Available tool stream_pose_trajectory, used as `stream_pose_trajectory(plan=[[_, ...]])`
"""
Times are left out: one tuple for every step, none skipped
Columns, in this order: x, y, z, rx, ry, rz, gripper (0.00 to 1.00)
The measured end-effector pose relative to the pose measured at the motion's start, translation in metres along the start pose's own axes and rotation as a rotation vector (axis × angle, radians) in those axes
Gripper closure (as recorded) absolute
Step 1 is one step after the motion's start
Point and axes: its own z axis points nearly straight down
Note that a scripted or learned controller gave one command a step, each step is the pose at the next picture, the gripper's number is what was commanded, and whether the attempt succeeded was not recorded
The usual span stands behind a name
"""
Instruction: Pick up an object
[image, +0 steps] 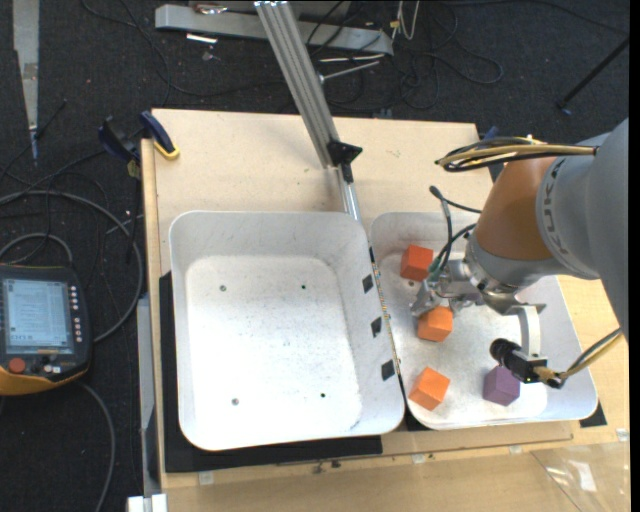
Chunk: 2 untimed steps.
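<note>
The arm's metal hand (434, 300) hangs just above the middle orange foam cube (434, 325) in the right white bin (575, 400); its grip state cannot be told.

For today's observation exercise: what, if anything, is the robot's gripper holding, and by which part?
It cannot be told. The gripper sits right over the middle orange block, but the view does not settle whether the block is gripped.
</note>
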Motion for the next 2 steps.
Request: stream_pose_trajectory(plan=[[0.088,0.059,-0.095,-0.009,0.002,-0.012,1.0],[0.167,0.057,-0.089,0.002,0.002,-0.011,1.0]])
